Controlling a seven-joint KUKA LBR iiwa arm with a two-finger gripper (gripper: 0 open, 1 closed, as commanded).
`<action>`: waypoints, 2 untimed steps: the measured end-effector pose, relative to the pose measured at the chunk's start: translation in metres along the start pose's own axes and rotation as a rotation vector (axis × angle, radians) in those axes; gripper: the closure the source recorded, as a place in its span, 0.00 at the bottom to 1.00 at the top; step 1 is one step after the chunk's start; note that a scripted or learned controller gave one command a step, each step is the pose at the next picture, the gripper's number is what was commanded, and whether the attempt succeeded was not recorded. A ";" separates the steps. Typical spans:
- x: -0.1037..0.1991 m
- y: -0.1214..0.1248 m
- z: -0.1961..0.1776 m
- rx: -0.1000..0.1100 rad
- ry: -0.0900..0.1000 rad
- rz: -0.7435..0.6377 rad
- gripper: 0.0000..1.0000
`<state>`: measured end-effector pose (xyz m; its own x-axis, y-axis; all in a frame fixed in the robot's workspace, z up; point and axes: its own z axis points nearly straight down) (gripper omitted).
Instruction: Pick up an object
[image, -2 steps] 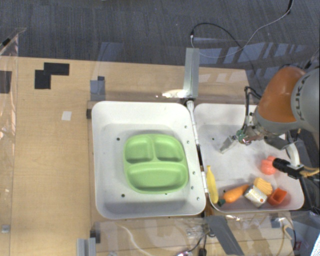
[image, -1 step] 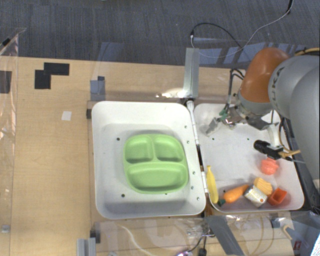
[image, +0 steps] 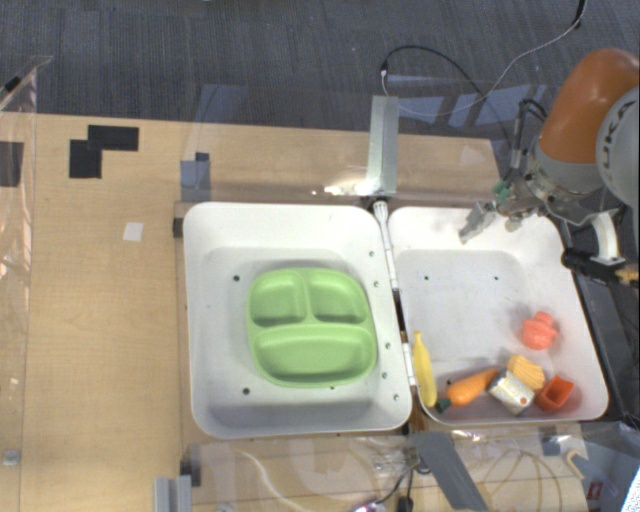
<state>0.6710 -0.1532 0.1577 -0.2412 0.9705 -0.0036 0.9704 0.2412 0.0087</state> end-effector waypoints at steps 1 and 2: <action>0.044 0.001 0.069 0.002 0.000 -0.203 0.00; -0.006 -0.001 0.032 -0.001 0.000 -0.002 0.00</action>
<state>0.6714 -0.1594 0.1256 -0.2430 0.9700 -0.0040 0.9700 0.2430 0.0097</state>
